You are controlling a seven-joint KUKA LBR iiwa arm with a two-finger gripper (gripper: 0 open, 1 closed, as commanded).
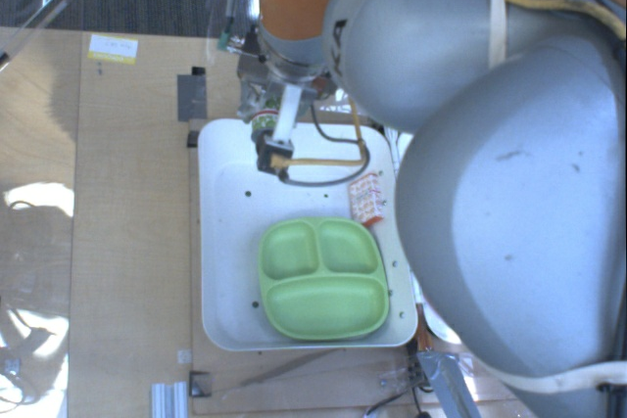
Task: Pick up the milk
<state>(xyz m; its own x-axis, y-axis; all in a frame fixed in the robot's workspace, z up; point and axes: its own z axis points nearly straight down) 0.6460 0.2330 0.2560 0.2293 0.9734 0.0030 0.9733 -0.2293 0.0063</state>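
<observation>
Closest to the camera: the big grey arm, round and wide, covering the right side. Below its orange band, the gripper, low over the far rim of the white bin. Open or closed? Cannot tell from here. Nothing seen held in it.

In the bin, a green plate with three parts and no food on it. Just beside its far right corner, close to the bin's right wall, the milk: a small white carton with red marks, apart from the gripper.

Probably the reaching step, with the pick not yet done. To do it well: move across to the right until right over the carton, then come straight down. Keep off the plate and the wall. Squeeze the narrow sides gently, then lift slowly.

Red print on the carton, too small to read. On the bench, a yellow label, words too blurred to read.
</observation>
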